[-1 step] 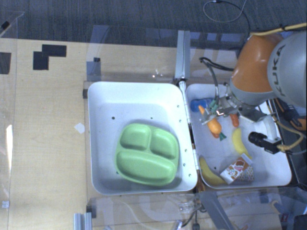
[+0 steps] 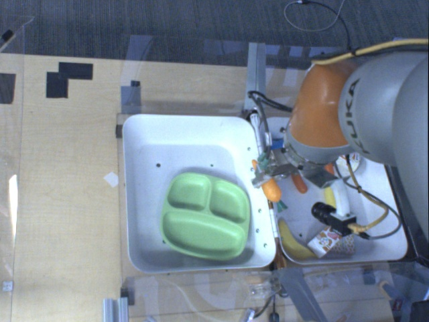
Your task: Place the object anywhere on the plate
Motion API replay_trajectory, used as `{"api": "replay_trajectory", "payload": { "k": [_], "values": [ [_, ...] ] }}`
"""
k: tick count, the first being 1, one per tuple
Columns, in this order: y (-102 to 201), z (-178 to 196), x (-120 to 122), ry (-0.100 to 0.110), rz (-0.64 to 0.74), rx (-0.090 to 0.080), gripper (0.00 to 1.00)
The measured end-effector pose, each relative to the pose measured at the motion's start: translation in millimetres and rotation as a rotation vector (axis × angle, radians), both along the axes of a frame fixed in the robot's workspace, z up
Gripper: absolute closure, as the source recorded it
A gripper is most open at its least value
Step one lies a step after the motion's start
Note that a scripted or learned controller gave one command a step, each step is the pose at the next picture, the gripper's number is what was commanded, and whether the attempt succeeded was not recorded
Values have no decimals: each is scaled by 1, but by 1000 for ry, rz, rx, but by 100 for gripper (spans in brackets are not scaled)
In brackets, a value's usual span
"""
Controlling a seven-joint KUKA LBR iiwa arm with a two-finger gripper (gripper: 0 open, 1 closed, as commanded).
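Now | plate (image 2: 205, 215) lies lower-centre in left bin (image 2: 144, 180), ready to receive | carrot (image 2: 271, 191) at frame centre-right, on the bins' shared rim beneath gripper (image 2: 273, 168); grip unclear, cannot tell | arm (image 2: 375, 106) overhangs right bin (image 2: 389, 240).

A green plate (image 2: 205, 215) is seen lower centre in the left bin (image 2: 141, 180); an orange object (image 2: 271, 190) is held at the gripper (image 2: 270, 174).
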State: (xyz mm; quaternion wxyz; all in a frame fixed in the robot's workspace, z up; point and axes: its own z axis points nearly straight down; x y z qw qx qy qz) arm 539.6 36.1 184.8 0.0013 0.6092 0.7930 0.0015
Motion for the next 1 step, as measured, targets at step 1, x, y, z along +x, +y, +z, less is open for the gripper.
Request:
{"api": "replay_trajectory", "payload": {
  "k": [1],
  "values": [
    [0, 0, 0, 0, 0, 0, 0]
  ]
}}
